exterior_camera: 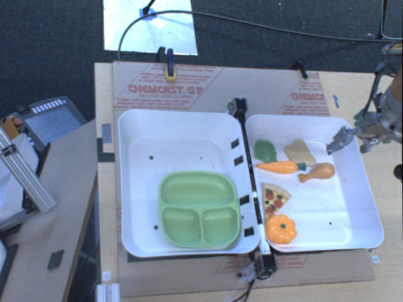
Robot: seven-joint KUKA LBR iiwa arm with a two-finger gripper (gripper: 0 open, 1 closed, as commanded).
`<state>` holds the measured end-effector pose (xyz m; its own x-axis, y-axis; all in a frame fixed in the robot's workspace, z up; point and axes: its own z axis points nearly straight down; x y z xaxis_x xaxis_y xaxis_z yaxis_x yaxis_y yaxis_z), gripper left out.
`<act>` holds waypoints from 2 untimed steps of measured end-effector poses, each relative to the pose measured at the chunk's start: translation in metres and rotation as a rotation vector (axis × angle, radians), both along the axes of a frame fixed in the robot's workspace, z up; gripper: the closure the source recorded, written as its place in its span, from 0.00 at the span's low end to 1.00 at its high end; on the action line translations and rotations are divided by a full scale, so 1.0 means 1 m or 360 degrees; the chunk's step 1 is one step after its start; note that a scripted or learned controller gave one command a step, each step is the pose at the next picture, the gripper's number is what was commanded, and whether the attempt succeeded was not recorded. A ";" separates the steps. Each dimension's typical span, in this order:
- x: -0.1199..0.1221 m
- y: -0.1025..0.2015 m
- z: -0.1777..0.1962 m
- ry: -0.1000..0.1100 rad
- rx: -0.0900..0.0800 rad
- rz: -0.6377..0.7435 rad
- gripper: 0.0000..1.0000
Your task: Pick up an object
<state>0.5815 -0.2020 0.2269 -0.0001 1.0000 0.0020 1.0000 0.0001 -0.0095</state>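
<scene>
From the camera view I see the grey two-finger end effector [354, 138] poised over the right rim of the right shallow white plastic bin [365, 200], its fingers spread apart with nothing between them. The toys lie together in that bin's left half: a green leafy vegetable piece [265, 150], a tan slice of bread [299, 151], an orange carrot with a green tip [279, 167], a brown chicken drumstick [317, 172], a pizza wedge [274, 199] and an orange pumpkin [281, 229]. The left white bin [135, 143] carries a pale green divided plastic plate [199, 209], well apart from the arm.

I judge the approach has not yet reached any toy. The drumstick is the nearest target, and it lies clear on its right side, so I would go for that. To do it well I would bring the end effector over the thick end, turn the fingers across its narrow width, and descend straight until they straddle it before closing. The carrot tip sits just beside the drumstick's thin end, so I would stay off that end to avoid nudging both.
</scene>
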 end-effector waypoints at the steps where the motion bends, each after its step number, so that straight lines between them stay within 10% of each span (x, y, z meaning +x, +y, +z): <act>1: 0.003 0.001 0.007 -0.0018 -0.0004 0.0005 0.00; 2: 0.002 0.000 -0.056 -0.0010 -0.0002 0.0001 0.00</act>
